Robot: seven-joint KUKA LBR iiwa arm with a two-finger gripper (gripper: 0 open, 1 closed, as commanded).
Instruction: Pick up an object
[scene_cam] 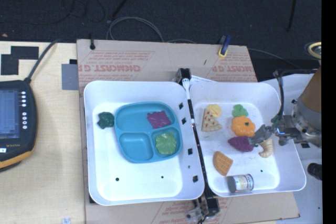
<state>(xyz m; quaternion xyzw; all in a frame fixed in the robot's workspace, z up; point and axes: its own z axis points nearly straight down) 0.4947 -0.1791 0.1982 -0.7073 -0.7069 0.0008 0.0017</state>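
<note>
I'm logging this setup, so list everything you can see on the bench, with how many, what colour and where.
bins: two, white, side by side on the cardboard
cardboard sheet: one, brown, under the bins
divided plate: one, blue, left bin
purple piece: one, upper right section of the plate
light green piece: one, lower right section of the plate
dark green piece: one, left bin, beside the plate
wedge: one, yellow and tan, right bin
orange: one, right bin
small green piece: one, above the orange
dark purple piece: one, below the orange
waffle piece: one, orange-brown, right bin
jar: one, lying down, right bin front
handheld controller: one, left edge
gripper: one, grey, over the right bin
</note>
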